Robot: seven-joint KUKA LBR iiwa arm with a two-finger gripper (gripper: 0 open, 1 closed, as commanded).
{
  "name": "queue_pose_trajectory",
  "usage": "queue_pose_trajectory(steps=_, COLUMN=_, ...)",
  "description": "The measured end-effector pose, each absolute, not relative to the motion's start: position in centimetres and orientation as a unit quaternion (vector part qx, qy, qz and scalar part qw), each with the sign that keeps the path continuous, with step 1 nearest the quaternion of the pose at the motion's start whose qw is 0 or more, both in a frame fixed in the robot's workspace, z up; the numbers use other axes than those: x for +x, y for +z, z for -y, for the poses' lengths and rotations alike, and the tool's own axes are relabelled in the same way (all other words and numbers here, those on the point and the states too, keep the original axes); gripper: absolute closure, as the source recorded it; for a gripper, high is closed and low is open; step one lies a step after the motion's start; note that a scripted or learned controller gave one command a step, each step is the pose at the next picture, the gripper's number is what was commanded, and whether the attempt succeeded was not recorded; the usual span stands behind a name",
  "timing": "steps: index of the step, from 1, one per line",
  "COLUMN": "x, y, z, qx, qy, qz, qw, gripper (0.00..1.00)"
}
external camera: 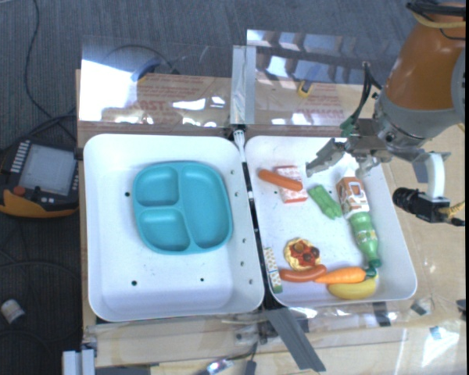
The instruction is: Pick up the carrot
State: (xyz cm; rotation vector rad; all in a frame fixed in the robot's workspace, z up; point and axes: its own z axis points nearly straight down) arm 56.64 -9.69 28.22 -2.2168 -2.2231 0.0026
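The carrot (pixel 344 275), orange with a green top at its right end, lies near the front edge of the right bin (pixel 391 209). A yellow banana (pixel 353 290) touches it from the front and a red sausage (pixel 301 274) lies at its left end. My gripper (pixel 345 161) hangs over the far part of the same bin, well behind the carrot. It is open with nothing between its fingers, and its left finger (pixel 322 161) points down-left toward an orange-red sausage (pixel 280 180).
The right bin also holds a red-and-white pack (pixel 294 193), a green vegetable (pixel 324 200), a small labelled bottle (pixel 352 194), a green bottle (pixel 365 237) and a pizza slice (pixel 301 251). A blue divided plate (pixel 181 206) sits in the left bin (pixel 109 280).
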Motion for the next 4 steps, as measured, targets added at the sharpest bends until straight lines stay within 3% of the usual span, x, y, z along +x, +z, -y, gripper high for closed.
queue_pose_trajectory(steps=1, x=52.3, y=12.2, z=12.4, qx=-0.709, qy=0.0013, qz=0.705, qw=0.003, gripper=0.00)
queue_pose_trajectory(steps=2, x=50.6, y=18.1, z=9.8, qx=-0.701, qy=0.0006, qz=0.714, qw=0.001, gripper=0.00)
queue_pose_trajectory(steps=3, x=48.7, y=9.0, z=11.5, qx=-0.726, qy=-0.0032, qz=0.688, qw=-0.003, gripper=0.00)
queue_pose_trajectory(steps=4, x=48.7, y=9.8, z=11.3, qx=-0.725, qy=-0.0037, qz=0.688, qw=-0.002, gripper=1.00)
